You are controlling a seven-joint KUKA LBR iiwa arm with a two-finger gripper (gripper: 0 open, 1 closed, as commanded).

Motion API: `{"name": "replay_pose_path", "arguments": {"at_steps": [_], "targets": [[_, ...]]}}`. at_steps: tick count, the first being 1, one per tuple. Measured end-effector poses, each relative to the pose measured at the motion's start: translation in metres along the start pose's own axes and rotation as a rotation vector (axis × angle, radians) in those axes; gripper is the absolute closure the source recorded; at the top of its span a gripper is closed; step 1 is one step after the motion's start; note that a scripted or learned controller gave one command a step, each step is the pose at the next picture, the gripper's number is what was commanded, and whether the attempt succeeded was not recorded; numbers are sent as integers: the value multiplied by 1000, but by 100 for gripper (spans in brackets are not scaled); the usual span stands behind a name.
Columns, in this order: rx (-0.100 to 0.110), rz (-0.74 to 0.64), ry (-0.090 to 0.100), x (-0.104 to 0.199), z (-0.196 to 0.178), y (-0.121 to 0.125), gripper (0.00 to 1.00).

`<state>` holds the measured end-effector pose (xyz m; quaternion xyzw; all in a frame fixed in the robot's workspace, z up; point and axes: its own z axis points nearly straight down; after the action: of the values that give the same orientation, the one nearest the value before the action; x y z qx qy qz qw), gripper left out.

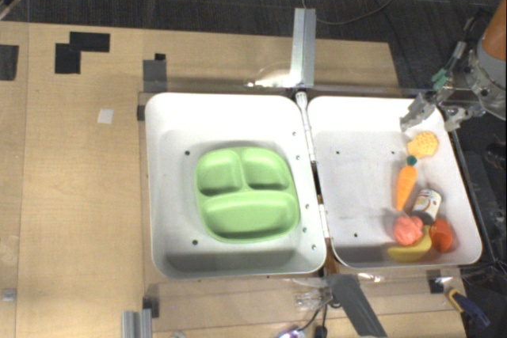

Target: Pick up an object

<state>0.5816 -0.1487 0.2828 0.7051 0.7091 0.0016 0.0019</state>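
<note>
Along the right bin's [356, 170] right side lie several toy foods. A yellow bumpy piece [424, 143] is farthest back, with an orange carrot [405, 184] in front of it. Nearer the front corner are a small labelled can [428, 204], a pink piece [408, 229], a red tomato [441, 235] and a yellow banana [410, 251]. My gripper [433, 116] hangs over the bin's back right corner, just above and behind the yellow piece. It is open and nothing sits between its fingers.
A green divided plate [245, 194] lies in the left bin [170, 138]. A metal post [304, 43] stands behind the wall between the bins. The right bin's left half is bare white floor.
</note>
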Motion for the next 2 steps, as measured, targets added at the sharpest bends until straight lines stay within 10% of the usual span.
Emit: {"name": "replay_pose_path", "arguments": {"at_steps": [2], "targets": [[-10, -221, -5, -43, 192, -40, 0]]}}
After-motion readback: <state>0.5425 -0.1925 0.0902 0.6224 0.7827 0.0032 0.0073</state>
